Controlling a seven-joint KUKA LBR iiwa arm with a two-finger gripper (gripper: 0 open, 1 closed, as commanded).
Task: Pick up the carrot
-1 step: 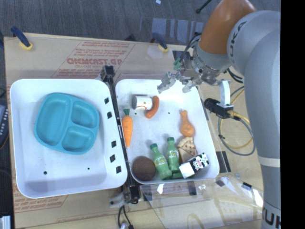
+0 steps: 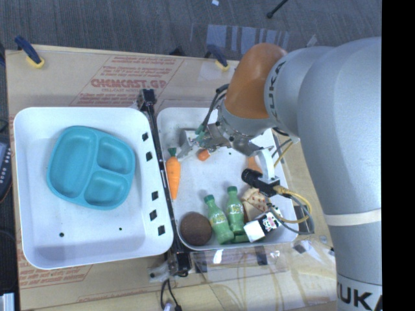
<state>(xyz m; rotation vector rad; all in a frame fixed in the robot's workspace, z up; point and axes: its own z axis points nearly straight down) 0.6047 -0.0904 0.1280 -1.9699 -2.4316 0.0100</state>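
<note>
One orange carrot (image 2: 173, 175) with green top lies along the right bin's (image 2: 224, 118) left wall; the claw's (image 2: 194, 142) state I cannot tell.

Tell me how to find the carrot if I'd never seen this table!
Look at the right bin of the two white ones. The carrot lies along its left wall, leafy end up, above the brown ball. It is long, pointed and orange, unlike the green bottles beside it.
</note>
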